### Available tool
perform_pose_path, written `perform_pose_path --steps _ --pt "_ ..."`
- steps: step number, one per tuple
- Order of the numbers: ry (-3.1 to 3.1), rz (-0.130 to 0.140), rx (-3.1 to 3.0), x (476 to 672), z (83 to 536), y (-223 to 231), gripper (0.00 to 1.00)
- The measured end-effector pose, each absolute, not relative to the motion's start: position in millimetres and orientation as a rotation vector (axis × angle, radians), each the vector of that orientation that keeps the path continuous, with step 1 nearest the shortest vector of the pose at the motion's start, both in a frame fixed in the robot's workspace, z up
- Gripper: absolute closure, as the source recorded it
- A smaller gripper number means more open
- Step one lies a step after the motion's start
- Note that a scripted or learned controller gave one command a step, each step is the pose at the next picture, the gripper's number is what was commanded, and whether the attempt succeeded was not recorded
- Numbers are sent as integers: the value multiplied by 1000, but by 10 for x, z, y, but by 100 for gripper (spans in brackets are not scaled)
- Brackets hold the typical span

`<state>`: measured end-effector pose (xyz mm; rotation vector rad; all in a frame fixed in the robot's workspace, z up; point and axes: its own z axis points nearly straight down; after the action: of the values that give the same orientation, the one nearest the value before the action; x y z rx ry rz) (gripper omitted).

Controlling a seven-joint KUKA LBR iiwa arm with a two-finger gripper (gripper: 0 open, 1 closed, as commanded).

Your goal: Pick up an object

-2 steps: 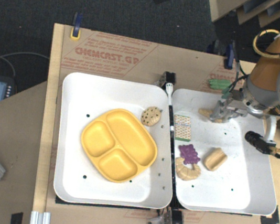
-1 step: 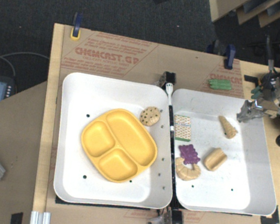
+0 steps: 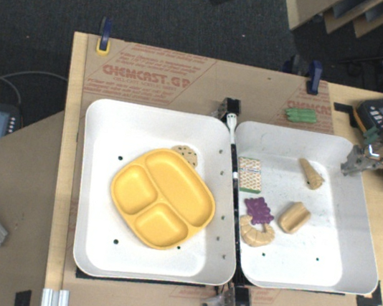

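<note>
Two white bins sit side by side on the desk (image 3: 153,77), which is covered by a brown printed board. The left bin (image 3: 91,190) holds a yellow tray (image 3: 162,198) with three compartments, lying at a slant in the middle of the bin. A cookie (image 3: 187,154) peeks out from behind the tray's upper edge, touching or just beside it.

The right bin (image 3: 333,260) holds five small things. A patterned card (image 3: 249,174) lies near the bin's left wall, toward the middle of the frame. Just below it is a purple grape bunch (image 3: 260,210), and below that, touching or nearly touching it, a tan pastry (image 3: 257,234). A bread piece (image 3: 294,217) lies just right of the grapes. Another tan roll (image 3: 311,174) lies apart from these, nearer the bin's upper right.

The pincer (image 3: 359,161) shows at the right of the frame, over the right bin's upper right rim, near the roll but apart from it. Nothing shows between its tips; whether it is wide or narrow cannot be told.

A green block (image 3: 301,115) rests on the board above the right bin. Blue clamps (image 3: 106,33) grip the board's top edge.
</note>
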<state>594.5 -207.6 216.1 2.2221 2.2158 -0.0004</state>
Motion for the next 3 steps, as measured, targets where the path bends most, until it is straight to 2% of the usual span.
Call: perform_pose_path --steps 1,3 --pt "2217 1 2219 5926 2264 -2248 100" --pt "2222 1 2222 5806 2311 -2233 100"
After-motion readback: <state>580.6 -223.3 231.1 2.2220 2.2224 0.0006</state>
